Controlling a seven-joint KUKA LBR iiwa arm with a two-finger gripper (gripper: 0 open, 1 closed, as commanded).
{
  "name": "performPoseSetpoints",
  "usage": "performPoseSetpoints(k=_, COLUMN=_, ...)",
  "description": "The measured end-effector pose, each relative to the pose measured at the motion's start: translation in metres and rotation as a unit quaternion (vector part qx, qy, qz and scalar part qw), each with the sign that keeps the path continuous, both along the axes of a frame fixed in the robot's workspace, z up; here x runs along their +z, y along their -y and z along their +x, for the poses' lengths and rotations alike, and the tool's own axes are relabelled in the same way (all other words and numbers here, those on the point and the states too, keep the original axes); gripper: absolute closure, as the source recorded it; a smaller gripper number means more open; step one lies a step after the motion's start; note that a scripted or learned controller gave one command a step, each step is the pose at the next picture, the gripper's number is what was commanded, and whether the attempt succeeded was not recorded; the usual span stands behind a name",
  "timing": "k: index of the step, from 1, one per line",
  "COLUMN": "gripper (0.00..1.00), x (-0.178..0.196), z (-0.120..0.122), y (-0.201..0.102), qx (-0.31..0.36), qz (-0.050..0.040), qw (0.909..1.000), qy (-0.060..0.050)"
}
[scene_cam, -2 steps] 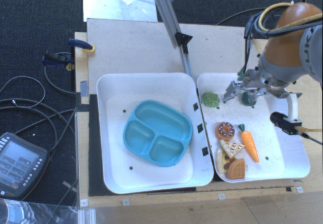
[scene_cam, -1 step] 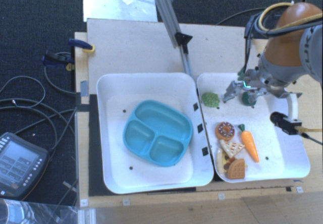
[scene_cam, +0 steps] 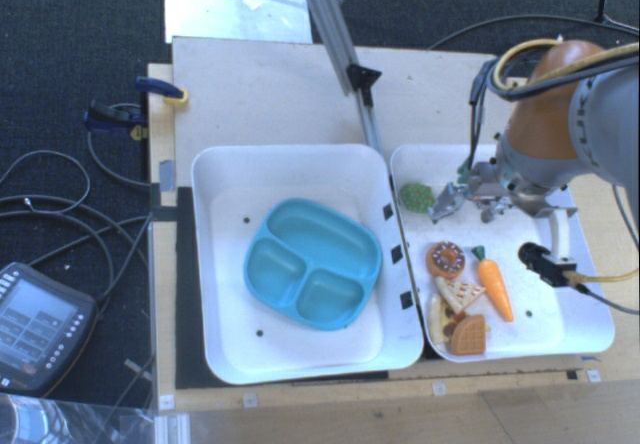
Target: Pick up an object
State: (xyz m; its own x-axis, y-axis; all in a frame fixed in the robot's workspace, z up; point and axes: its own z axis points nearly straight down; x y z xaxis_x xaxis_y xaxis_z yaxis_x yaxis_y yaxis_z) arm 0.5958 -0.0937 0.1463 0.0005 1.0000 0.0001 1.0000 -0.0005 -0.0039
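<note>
With the gripper point(scene_cam: 468, 202) hanging open and empty beside the broccoli point(scene_cam: 417, 197), we should centre over it, descend straight, then close.

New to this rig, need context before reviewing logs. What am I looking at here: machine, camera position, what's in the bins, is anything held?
There is one camera, fixed above the bench and looking down at a slant. The grey arm with the orange band is a KUKA iiwa reaching in from the right. Its end effector hangs over the right bin, and nothing is visibly between its fingers, so I would not call anything held.

Two shallow white bins sit side by side. The left bin holds a blue divided plate. The right bin holds toy food: a green broccoli piece just left of the end effector, a donut, a carrot, a pizza slice and a waffle.
</note>
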Motion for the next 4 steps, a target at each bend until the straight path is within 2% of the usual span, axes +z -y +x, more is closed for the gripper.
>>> performPoseSetpoints(k=1, gripper=0.0, x=-0.052, z=-0.001, y=0.0, qx=0.0, qz=0.0002, qw=1.0, qy=0.0)
performPoseSetpoints(k=2, gripper=1.0, x=-0.038, z=0.001, y=0.0, qx=0.0, qz=0.0003, qw=1.0, qy=0.003)
performPoseSetpoints(k=3, gripper=1.0, x=0.017, z=-0.005, y=-0.007, qx=0.003, qz=-0.0002, qw=1.0, qy=0.005)
performPoseSetpoints(k=4, gripper=1.0, x=0.063, z=-0.002, y=0.0, qx=0.003, qz=-0.0006, qw=1.0, qy=0.005)
